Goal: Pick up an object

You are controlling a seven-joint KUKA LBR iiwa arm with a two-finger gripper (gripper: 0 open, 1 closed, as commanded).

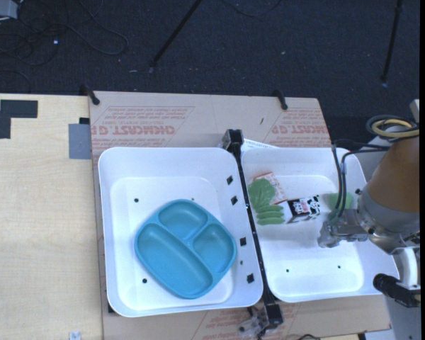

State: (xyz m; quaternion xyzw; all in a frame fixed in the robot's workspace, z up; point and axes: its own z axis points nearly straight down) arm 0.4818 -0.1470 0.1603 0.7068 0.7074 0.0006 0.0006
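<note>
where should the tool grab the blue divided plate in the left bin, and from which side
Probably by the rim. The blue divided plate lies flat on the floor of the left bin, too wide to span, so only its raised edge offers a pinch. Come straight down from above onto the edge facing the bin's far left corner, where bare floor leaves room for a finger outside the rim; the near right edge sits close to the wall.

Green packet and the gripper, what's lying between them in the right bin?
In the camera view, a small black-and-white item lies between the green packet and the gripper, on the right bin floor.
</note>
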